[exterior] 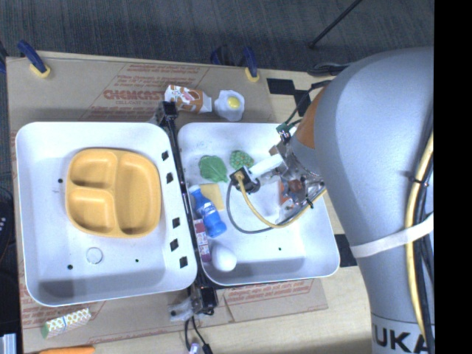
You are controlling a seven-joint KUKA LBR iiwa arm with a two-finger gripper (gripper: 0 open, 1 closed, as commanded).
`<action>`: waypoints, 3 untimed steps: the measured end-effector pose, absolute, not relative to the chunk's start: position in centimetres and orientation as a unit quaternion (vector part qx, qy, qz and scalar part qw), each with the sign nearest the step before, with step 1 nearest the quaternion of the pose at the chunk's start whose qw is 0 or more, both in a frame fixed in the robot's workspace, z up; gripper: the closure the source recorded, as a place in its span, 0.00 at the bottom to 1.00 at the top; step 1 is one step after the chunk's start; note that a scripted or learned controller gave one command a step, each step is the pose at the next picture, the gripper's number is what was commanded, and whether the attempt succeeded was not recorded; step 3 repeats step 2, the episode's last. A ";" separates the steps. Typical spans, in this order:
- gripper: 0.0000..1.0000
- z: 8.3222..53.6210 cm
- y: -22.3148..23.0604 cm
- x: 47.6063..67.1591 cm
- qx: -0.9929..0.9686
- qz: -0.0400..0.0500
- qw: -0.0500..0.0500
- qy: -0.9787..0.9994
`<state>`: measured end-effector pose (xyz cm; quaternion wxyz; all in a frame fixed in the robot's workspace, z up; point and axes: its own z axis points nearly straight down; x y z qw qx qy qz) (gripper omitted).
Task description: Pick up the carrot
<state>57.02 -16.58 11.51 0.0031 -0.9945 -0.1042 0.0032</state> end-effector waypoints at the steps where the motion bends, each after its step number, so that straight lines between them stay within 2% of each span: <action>1: 0.00 18.5 -12.2 62.5 -0.986 0.001 0.002 -0.169; 2: 0.00 9.1 -11.4 60.1 -0.995 0.003 0.003 -0.104; 3: 0.00 9.1 -11.4 60.1 -0.995 0.003 0.003 -0.104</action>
